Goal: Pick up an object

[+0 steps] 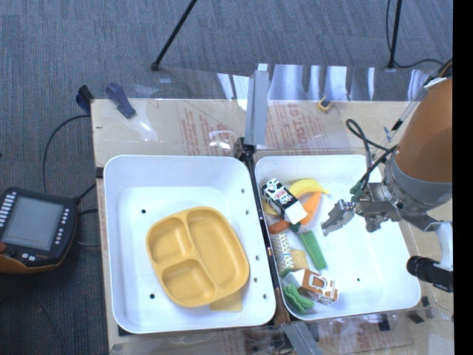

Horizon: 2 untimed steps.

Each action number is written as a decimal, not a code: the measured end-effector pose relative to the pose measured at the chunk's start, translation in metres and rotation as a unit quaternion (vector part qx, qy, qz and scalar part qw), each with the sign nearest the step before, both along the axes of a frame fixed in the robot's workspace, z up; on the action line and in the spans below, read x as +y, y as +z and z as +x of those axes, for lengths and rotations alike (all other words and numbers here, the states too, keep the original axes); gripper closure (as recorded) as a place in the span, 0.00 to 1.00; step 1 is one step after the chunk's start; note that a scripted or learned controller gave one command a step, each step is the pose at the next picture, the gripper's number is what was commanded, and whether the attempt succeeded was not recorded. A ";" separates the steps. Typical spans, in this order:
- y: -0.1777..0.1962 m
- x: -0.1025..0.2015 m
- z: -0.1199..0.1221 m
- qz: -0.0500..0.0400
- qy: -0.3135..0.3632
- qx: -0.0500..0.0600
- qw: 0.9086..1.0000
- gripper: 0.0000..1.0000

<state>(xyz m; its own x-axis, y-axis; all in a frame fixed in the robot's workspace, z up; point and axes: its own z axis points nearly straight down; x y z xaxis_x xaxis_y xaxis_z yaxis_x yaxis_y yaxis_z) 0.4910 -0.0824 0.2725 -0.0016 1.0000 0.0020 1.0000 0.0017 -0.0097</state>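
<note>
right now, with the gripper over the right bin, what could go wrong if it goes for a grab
The gripper hangs over bare floor of the right bin, beside the pile, so closing here may catch nothing. The toys are crowded: the banana, the cow-print box and the green stick touch or overlap, so a grab could pinch two or knock one aside.

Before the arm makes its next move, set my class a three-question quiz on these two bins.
1. True or false: the yellow divided tray lies in the left bin.
2. The pincer hovers over which bin? A) left B) right
3. Fill in: the yellow fruit-shaped toy in the right bin is a ____.

Key: 1 true; 2 B; 3 banana.
</note>
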 end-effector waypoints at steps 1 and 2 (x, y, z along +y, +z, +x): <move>-0.150 -0.007 0.006 0.000 -0.042 0.005 0.999 0.00; -0.099 -0.075 0.018 -0.001 -0.021 -0.003 1.000 0.00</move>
<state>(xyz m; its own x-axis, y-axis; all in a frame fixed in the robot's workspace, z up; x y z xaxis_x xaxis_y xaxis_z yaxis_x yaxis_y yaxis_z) 0.5091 -0.1572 0.1739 0.0397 0.9992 0.0001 0.9992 -0.0397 -0.0029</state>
